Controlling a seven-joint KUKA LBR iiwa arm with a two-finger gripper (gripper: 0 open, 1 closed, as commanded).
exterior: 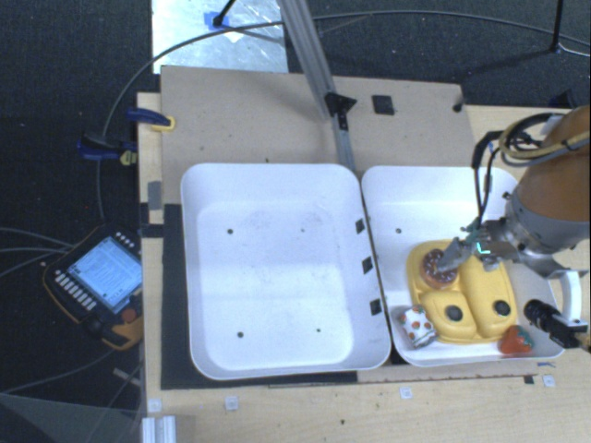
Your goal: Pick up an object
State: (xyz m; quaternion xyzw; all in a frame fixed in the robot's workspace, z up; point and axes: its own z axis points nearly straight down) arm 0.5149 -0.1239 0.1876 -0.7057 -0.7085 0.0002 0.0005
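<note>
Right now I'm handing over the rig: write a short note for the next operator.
Hand: low in the right bin, at the brown round object on the yellow toy; grasp can't be judged.
Also in the right bin: small white patterned object at the front, red object at the front right corner.
Done: approach made, nothing visibly lifted.
Left: secure a grasp and lift an object.

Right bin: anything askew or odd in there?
Everything sits crowded into the right bin's near corner: yellow toy, small white cup lying tilted, red piece against the rim. The gripper is over a round brownish piece on the toy.
</note>
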